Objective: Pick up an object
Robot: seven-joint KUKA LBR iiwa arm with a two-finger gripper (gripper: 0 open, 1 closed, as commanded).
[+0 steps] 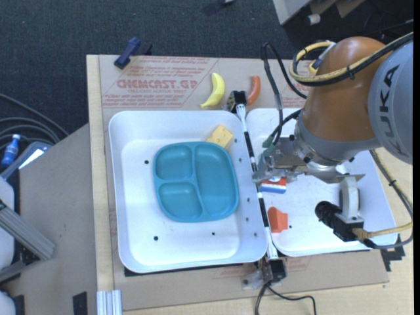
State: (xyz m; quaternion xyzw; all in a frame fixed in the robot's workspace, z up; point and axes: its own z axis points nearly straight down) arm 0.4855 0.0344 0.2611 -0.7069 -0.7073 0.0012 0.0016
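Observation:
My gripper hangs low over the left edge of the right bin, under the grey and orange wrist. Right below it, a small red, white and blue object shows partly; whether the gripper touches it cannot be told. An orange block lies on the bin floor a little nearer the front. In the left bin rests a blue divided plate, with a yellow block at its far right corner.
Behind the bins, on the board, lie a yellow banana, an orange carrot-like piece and a dark blue item. A black cable runs along the divider between the bins. The arm's body covers much of the right bin.

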